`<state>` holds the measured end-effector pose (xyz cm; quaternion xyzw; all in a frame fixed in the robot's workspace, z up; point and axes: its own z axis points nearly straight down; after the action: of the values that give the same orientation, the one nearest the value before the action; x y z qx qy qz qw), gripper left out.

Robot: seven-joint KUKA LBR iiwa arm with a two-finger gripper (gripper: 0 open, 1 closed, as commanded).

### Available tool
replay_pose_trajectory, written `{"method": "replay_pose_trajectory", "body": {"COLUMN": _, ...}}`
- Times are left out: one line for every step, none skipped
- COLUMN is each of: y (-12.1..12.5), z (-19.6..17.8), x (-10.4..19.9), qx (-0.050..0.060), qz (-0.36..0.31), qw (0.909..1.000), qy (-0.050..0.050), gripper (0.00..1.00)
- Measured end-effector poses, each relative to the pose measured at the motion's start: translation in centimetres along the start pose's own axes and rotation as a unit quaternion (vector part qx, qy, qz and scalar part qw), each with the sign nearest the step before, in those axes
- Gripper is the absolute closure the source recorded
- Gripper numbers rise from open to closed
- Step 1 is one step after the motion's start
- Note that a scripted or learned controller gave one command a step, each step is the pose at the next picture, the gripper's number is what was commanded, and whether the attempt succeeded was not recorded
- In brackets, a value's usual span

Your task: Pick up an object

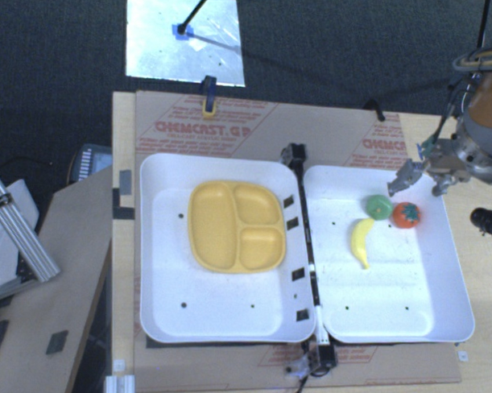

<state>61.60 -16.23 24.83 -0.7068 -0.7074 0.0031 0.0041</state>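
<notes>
Dark carpet surrounds your desk (pixel 257 119), where two white bins sit on cardboard. Your claw (pixel 424 180) hangs open and holds nothing, above the right bin (pixel 387 309). The green ball (pixel 379 207), tomato (pixel 405 214) and banana (pixel 361 242) crowd together; closing there could pinch two or push one away.

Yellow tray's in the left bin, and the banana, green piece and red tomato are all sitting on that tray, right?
Not quite. The camera view shows the yellow tray in the left bin, but the banana, green piece and red tomato lie in the right bin.
</notes>
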Motion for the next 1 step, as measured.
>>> {"method": "replay_pose_trajectory", "body": {"y": 0.21, "z": -0.75, "x": 0.05, "qx": -0.006, "qz": -0.001, "qw": 1.0000, "qy": -0.001, "gripper": 0.00}}
